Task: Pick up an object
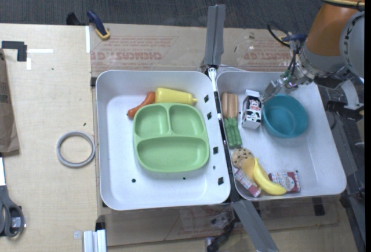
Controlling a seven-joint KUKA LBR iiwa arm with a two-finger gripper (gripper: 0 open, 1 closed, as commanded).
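Note:
My gripper [279, 86] hangs over the back of the right bin [324, 155], just above the far rim of a blue bowl [285, 117]. Nothing shows in its grasp. Left of the bowl stands a small white carton with a cow print [251, 110]. Along that bin's left wall lie a tan block [230, 105] and a green stick [233, 132]. Nearer the front are a cookie [242, 157], a banana [264, 178] and a red-and-white packet [287, 180].
The left bin [110, 146] holds a green divided plate [171, 138], with a yellow bottle [173, 95] and an orange carrot [141, 106] behind it. On the bench to the left lie a tape ring [76, 148] and scissors [8, 219].

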